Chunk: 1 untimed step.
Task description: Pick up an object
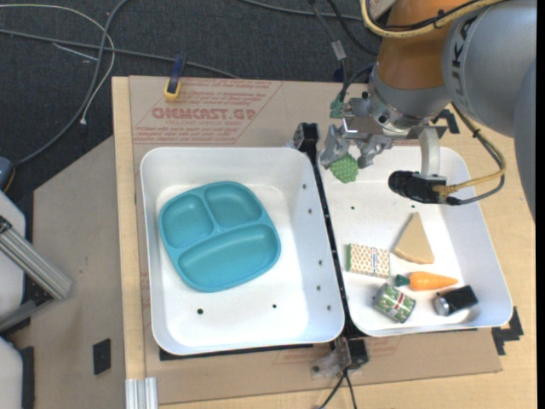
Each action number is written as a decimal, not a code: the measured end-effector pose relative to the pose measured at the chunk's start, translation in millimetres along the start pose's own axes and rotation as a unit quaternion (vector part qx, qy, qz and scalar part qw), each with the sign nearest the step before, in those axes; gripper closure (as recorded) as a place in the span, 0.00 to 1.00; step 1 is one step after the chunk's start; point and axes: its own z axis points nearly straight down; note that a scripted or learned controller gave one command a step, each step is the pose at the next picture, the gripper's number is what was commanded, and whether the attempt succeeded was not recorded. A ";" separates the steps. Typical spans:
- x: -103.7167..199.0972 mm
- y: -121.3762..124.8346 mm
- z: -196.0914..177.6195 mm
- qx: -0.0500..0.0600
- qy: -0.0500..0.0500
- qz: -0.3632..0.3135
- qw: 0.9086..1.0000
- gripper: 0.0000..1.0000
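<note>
- On the left sits a shallow white bin (153,254), and in it lies a blue plastic plate with three sections (220,234). Nothing else rests there.
- In the middle, where the two bins meet, the grey arm's two-finger gripper (347,162) hangs over the top left corner of the right white bin (485,254).
- A small green bumpy thing (346,170) is right at the tips of the fingers (332,149). It looks pinched between them, with the jaws set narrow around it, though the spot is small and a bit blurry, so I would not swear to it.
- The green thing lies straight below the jaws, not off to a side. It is roundish, so I cannot pick out a long way for it.
- I think the next move is a straight lift up; it may slip out if the hold is weak.
- Further right and lower in that bin lie a patterned little packet (368,260), a tan wedge (414,240), a green can (394,302), an orange carrot toy (430,280) and a black and silver tube (455,300). They are well apart from the gripper.
</note>
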 end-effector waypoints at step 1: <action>42.3 -16.4 0.1 -0.001 0.000 0.000 1.000 1.00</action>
